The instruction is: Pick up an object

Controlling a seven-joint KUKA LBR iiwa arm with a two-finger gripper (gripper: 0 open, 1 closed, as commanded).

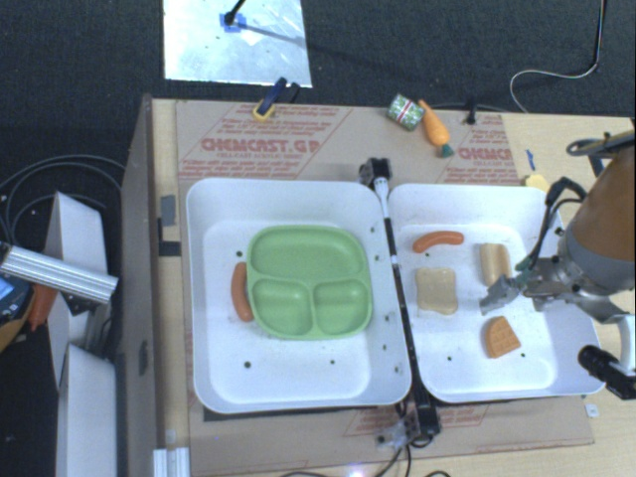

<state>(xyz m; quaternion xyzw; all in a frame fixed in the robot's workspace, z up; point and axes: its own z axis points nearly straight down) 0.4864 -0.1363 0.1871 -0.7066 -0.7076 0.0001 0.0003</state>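
The right bin (467, 381) holds an orange-red sausage (437, 239), a tan slice of toast (436, 291), a pale bread roll (494, 262) and an orange wedge (501, 337). My gripper (497, 296) reaches in from the right and hangs low between the roll and the wedge, just right of the toast. It is small and grey against the bin floor. Nothing shows as held in it. The left bin (214, 366) holds a green divided plate (306, 281), with a second sausage (239, 291) lying by its left rim.
On the cardboard behind the bins lie a small green can (405, 111), a toy carrot (435, 127) and a blue and yellow clamp (270, 100). A silver sheet (237, 28) lies on the floor beyond. The arm's bulk (608, 232) covers the right bin's right edge.
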